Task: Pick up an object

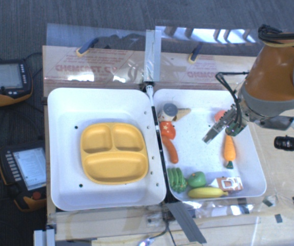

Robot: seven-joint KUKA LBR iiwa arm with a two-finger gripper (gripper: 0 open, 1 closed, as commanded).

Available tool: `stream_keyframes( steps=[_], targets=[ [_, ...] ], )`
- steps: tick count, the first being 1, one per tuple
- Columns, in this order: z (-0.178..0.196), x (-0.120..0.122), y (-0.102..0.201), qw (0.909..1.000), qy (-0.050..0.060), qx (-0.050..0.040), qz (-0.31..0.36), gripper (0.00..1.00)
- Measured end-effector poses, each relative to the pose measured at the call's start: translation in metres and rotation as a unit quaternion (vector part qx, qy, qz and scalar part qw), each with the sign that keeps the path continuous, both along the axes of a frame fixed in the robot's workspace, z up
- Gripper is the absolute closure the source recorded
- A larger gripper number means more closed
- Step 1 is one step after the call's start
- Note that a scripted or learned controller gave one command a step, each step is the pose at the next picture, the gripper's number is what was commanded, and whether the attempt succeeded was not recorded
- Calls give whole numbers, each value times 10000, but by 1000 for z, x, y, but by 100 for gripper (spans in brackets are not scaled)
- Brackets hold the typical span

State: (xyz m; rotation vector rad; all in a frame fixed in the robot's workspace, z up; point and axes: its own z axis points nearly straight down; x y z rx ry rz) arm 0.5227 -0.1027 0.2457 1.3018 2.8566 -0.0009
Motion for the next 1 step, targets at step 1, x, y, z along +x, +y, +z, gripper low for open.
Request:
stream_keyframes(
  steps=[1],
  targets=[
    [-11, 24, -58, 9962, 5, -9, 874, 100]
  ],
)
